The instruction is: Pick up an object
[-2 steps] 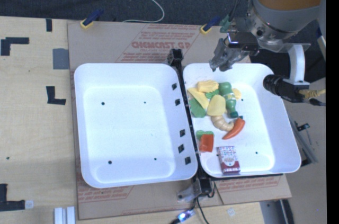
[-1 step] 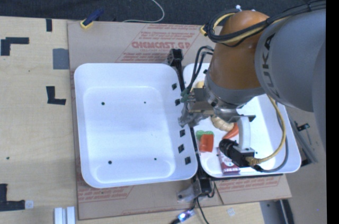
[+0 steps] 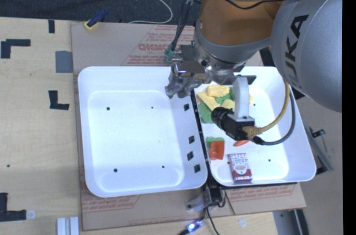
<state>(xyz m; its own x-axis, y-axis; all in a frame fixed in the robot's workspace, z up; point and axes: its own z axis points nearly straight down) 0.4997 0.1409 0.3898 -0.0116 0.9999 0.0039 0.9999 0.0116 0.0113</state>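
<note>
Over the divider between the two bins my jaws [image 3: 179, 85] hang low at the far edge, placed to reach the cluttered right bin [image 3: 281, 170]; I cannot tell how they stand. Yellow and green pieces [image 3: 214, 96] lie just beside them, a red packet [image 3: 240, 167] near the front edge

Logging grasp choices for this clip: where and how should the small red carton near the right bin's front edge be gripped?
The small red carton lies flat and apart from the pile, near the right bin front rim. Probably best from straight above, closing across its narrower left and right sides; the front rim looks close enough to crowd its short ends.
</note>
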